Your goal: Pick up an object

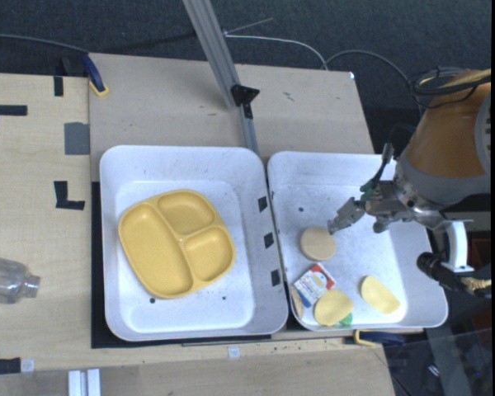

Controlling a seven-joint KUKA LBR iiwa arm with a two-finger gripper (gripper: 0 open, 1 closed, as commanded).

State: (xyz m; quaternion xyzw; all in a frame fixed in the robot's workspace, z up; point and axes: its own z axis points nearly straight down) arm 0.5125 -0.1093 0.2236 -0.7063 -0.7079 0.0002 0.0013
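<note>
In the right bin [412, 254] lie a round tan disc [318, 243], a red and white packet [312, 285] and two yellow lumps [333, 307] [380, 294] near the front wall. My gripper [361, 223] hangs over the bin's middle, just right of and slightly above the tan disc. Its fingers are spread open with nothing between them. The left fingertip [341, 221] points down toward the disc but stays apart from it.
The left bin [115, 172] holds a yellow divided plate [176, 242]. A grey metal pole [214, 44] slants in from the top to the bins' back edge. A clear plastic bottle [4, 279] lies on the bench at far left.
</note>
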